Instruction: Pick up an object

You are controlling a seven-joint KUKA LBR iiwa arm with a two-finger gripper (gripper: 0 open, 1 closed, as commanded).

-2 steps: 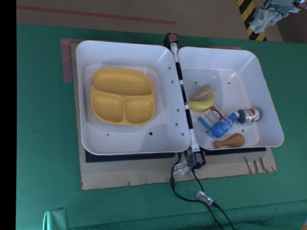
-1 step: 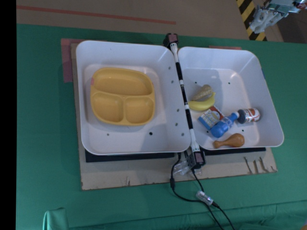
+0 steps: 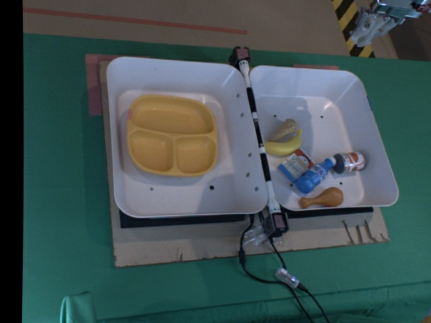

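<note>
- The arm (image 3: 389, 11) sat at the top right corner, well away from both bins; its tool (image 3: 363, 29) was too small and blurred to tell its state.
- The pickable things lay in the right bin (image 3: 377, 147): a banana (image 3: 283, 146) touching a tan lump (image 3: 283, 130), a blue bottle (image 3: 312, 178), a red-and-white bottle (image 3: 349, 161), and a drumstick (image 3: 322, 198) near the front wall.
- Judged best target: the drumstick, lying apart from the rest; a descent across its narrow shaft would likely avoid the bottles, though the close wall could foul one side.
- The left bin (image 3: 135, 200) held a yellow tray (image 3: 172, 134).
- Both bins rested on cardboard (image 3: 155, 247) over a green bench (image 3: 60, 214), cables (image 3: 283, 274) trailing forward; beyond lay a brown floor (image 3: 168, 5) with hazard striping (image 3: 345, 5).
</note>
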